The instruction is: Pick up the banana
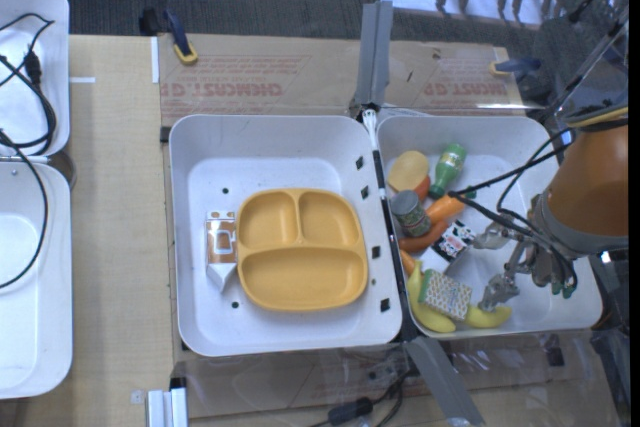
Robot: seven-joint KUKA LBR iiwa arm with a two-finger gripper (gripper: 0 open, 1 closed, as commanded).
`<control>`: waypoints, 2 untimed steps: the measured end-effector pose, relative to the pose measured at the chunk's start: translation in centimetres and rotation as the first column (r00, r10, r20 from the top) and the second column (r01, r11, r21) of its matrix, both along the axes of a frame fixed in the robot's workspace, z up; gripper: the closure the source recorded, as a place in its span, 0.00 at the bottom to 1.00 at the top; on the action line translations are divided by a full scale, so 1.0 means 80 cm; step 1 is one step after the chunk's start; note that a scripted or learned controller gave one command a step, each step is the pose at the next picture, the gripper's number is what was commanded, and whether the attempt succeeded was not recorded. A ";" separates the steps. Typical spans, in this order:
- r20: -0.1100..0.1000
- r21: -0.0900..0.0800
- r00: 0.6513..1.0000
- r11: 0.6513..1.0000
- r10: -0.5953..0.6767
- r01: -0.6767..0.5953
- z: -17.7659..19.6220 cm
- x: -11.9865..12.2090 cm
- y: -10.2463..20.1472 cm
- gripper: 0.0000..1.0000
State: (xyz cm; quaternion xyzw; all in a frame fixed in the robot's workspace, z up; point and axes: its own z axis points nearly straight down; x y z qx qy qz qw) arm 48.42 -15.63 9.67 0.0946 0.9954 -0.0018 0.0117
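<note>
The banana (432, 318) lies along the front wall of the right bin (560, 320), curved and yellow. A speckled sponge-like pad (446, 295) covers its middle, so just the two ends show. My gripper (493, 266) hangs over the right bin, just above and behind the banana's right end (489, 318). It is open, one finger toward the bin's middle and the other close to the banana's right tip, and nothing sits between them. The orange-banded arm comes in from the right.
The right bin also holds a green bottle (448, 166), a grey can (408, 211), an orange carrot-like piece (437, 218), a yellow round item (408, 171) and a black-and-white packet (456, 241). In the left bin sit a yellow divided plate (300, 250) and a small box (220, 243).
</note>
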 end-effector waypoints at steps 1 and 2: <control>-0.005 0.002 1.000 1.000 -0.001 0.001 0.010 -0.001 0.001 1.00; -0.005 0.002 1.000 1.000 -0.001 0.001 0.010 -0.001 0.001 0.00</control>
